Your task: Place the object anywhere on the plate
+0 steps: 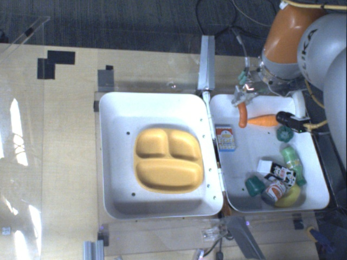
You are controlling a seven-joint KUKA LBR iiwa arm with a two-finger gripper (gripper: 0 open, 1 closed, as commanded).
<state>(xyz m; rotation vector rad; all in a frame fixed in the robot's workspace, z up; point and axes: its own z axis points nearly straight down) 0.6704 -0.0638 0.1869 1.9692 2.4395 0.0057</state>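
Tool over carrot, back edge of right bin.

My tool [245,91] sits at the carrot's [255,120] bent end; whether it's open or closed, I cannot tell. The plate [168,158] waits in the left bin [116,199]. Risk: an end-grab lets the carrot swing and slip out crossing the divider.

Position: fixed above the tabletop [54,145]
Direction: looking down at a slant
Coverage: both white bins [157,210], arm [320,42] entering from right
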